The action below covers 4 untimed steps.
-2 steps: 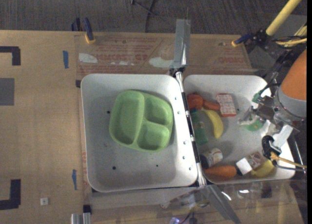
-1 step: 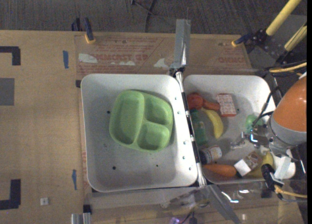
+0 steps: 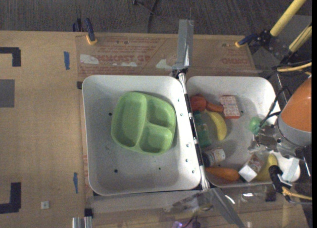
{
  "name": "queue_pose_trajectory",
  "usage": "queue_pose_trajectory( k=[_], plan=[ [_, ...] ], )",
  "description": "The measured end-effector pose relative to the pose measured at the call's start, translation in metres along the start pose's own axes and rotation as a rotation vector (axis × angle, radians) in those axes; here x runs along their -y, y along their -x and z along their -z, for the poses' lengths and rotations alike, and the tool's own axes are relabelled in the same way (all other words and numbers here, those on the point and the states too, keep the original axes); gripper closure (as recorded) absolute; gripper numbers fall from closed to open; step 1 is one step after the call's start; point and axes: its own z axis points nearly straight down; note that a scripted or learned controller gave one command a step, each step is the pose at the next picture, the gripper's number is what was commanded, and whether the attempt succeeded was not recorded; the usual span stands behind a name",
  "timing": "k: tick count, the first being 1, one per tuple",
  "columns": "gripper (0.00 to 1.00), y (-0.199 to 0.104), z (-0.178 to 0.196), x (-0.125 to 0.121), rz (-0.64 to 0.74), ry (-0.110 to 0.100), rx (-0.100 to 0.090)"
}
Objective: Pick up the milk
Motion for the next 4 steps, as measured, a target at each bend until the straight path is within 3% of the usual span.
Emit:
queue_pose_trajectory(
  k=[1,2,3,4],
  plan=[
    [0.00,0.000,0.000,0.000,0.000,-0.001,0.000],
    [0.00,0.020,0.024,-0.003,0.236,-0.011,-0.006],
    [0.00,-0.030,-0.010,0.009,0.497,-0.004,-0.006],
    [1.00,-0.028,0.001,0.006,0.492,0.006,0.001]
  ],
)
